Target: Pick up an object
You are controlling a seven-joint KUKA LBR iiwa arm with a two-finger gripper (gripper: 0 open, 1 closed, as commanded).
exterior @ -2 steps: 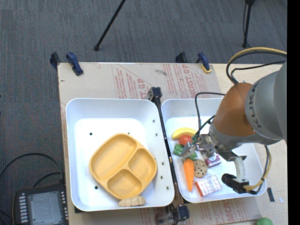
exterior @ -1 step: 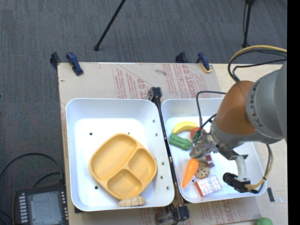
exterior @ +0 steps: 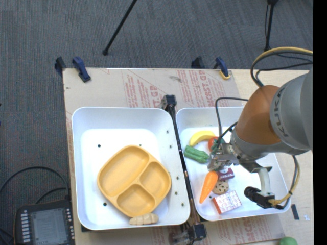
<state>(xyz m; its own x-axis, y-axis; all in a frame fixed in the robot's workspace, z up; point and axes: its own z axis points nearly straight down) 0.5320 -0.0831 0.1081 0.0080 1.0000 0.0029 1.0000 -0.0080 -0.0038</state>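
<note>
The right bin [exterior: 240,115] holds several toy foods: a yellow banana [exterior: 202,136], a green pickle-like piece [exterior: 196,154], an orange carrot [exterior: 208,185], a brown cookie [exterior: 220,188], a red-and-white box [exterior: 227,202] and a small dark purple item [exterior: 227,174]. A bit of red [exterior: 211,143] peeks out beside the wrist. My gripper [exterior: 220,163] hangs low over the middle of this bin, just above the carrot's top and the purple item. The wrist hides its fingertips.
The left bin [exterior: 82,137] holds a yellow divided plate [exterior: 134,186] and a tan bread-like piece [exterior: 144,219] at its front edge. Blue clamps [exterior: 80,68] hold the board's far edge. A black pendant [exterior: 43,226] lies at the lower left.
</note>
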